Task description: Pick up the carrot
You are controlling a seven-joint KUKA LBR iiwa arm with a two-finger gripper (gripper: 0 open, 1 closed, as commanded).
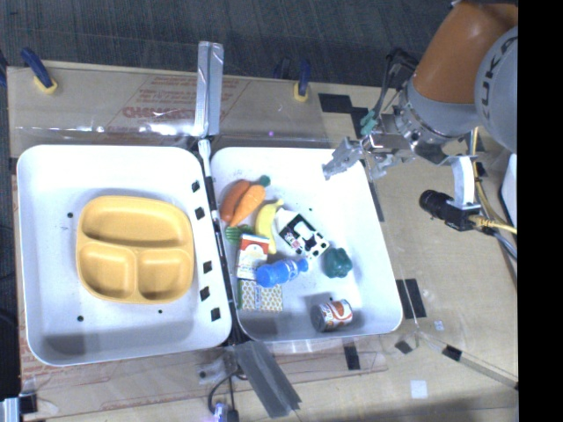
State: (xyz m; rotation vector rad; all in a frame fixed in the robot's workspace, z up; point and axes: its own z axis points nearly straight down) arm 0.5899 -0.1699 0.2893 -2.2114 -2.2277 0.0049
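Observation:
The carrot (247,200) is orange with a green top and lies at the upper left of the right bin (352,214), pressed against a rounder orange fruit (233,202). My gripper (355,160) hangs above the bin's upper right corner, well to the right of the carrot. Its two grey fingers (339,162) stand apart and hold nothing.
Below the carrot lie a banana (266,218), a black-and-white packet (297,232), a blue bottle (278,272), a dark green item (336,261), a small can (332,314) and flat cards (260,294). The left bin (35,262) holds a yellow divided tray (135,247).

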